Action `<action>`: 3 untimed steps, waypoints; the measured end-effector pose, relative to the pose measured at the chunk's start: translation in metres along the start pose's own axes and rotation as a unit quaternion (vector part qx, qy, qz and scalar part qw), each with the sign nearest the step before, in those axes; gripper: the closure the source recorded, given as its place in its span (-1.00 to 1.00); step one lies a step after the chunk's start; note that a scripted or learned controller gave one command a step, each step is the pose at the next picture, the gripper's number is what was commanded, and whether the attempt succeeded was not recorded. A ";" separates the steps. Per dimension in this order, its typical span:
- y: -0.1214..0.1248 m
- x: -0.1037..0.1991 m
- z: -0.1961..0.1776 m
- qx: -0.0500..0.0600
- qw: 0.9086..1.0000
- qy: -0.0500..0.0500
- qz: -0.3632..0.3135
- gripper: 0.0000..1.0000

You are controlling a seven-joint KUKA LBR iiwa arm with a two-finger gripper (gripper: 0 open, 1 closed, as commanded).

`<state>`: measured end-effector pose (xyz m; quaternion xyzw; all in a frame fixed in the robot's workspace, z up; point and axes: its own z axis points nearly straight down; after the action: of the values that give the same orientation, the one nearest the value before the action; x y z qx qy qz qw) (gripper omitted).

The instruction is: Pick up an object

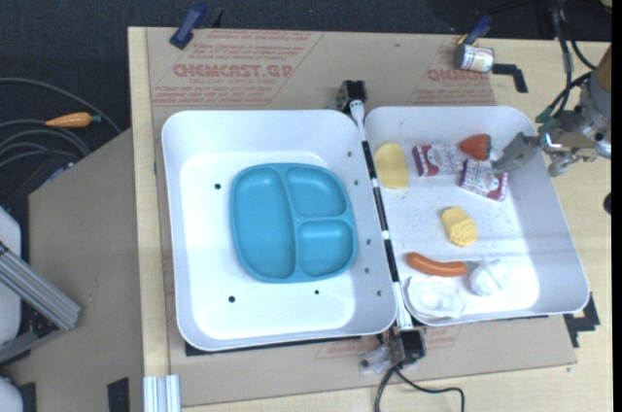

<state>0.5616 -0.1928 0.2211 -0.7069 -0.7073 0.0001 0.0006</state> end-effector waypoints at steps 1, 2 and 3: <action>0.038 0.016 0.133 -0.004 1.000 -0.001 -0.001 -1.00; 0.105 0.058 0.133 0.002 1.000 -0.002 0.000 -1.00; 0.104 0.074 0.133 0.003 1.000 -0.005 0.000 -1.00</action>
<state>0.6655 -0.1187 0.0885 -0.7069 -0.7073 0.0063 -0.0007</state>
